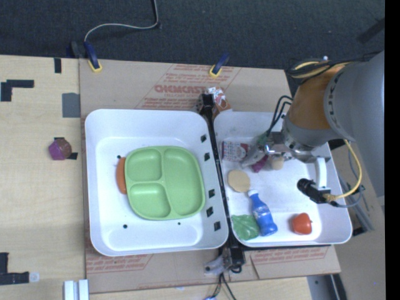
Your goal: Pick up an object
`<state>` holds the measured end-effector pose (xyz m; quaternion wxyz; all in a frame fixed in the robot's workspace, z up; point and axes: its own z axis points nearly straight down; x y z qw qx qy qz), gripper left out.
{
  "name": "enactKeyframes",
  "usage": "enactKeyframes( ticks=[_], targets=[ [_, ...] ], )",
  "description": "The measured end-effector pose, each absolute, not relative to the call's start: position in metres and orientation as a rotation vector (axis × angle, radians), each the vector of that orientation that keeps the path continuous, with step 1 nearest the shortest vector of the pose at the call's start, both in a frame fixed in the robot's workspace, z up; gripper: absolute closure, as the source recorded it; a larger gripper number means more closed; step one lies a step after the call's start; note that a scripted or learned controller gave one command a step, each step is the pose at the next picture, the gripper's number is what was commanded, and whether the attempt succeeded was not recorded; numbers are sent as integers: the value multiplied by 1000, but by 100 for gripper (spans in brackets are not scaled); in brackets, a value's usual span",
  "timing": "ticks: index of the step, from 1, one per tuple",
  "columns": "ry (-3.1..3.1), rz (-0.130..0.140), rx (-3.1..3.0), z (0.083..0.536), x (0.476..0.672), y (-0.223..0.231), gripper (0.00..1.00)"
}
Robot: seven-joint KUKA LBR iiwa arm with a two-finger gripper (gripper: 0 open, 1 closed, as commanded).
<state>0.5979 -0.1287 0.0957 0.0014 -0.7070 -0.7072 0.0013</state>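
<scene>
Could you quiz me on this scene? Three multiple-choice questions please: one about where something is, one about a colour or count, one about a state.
1. Where is the green divided plastic tray?
A. left white bin
B. right white bin
C. on the cardboard

2. What colour is the small plastic bottle?
A. yellow
B. blue
C. black

3. How is that bottle positioned?
A. standing upright
B. lying on its side
C. raised in the air

Answers: 1 A, the tray lies inside the left white bin. 2 B, its body is blue with a white cap. 3 B, it lies flat on the floor of the right white bin.
</scene>
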Motion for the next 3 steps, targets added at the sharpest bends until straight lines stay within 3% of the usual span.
enactKeyframes(
  ticks=[1,2,3],
  targets=[
    [-2223,3,-2220,86,648,-121,0],
    [-2216,17,-2213,94,646,-122,100],
    [-2223,0,-2219,184,606,-64,100]
  ],
)
